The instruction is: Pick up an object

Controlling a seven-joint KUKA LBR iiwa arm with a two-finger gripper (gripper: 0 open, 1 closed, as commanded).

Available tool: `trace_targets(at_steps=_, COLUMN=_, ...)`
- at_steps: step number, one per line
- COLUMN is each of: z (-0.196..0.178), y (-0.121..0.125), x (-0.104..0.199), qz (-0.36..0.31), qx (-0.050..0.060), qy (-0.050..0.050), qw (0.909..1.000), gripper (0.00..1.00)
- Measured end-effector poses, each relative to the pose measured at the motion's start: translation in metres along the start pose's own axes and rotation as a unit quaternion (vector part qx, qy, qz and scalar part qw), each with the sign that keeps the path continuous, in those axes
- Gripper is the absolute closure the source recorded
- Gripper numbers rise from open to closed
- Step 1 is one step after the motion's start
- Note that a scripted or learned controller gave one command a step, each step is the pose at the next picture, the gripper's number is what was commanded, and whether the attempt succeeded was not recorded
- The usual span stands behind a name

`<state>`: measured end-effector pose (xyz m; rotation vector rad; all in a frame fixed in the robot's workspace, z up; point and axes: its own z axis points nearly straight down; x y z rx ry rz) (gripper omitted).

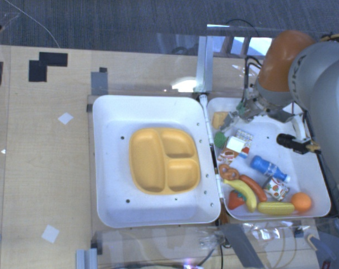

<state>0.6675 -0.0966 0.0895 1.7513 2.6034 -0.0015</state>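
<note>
Wooden bench (40, 167) under two bins (110, 150)

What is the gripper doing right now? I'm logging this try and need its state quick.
Gripper: low over the far left corner of the right bin, beside the yellow block; open or closed cannot be told.

The bench (40, 167) looks like pale wood, smooth and matt, with black patches (46, 65) stuck flat on it. Both bins (110, 150) look like white plastic, smooth, with a soft sheen. The yellow tray (163, 160) is plastic too, faintly glossy. The arm (320, 66) has a smooth grey shell and a glossy orange band (281, 58). The banana (243, 190) and orange (301, 202) look like shiny plastic. The blue bottle (268, 167) is glossy. The floor (130, 10) is dark, rough carpet.
</note>
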Motion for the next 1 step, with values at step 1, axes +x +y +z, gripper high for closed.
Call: trace_targets(at_steps=1, z=0.0015, y=-0.0242, x=0.0182, qz=-0.017, qx=-0.003, qy=0.000, qw=0.9999, gripper=0.00)
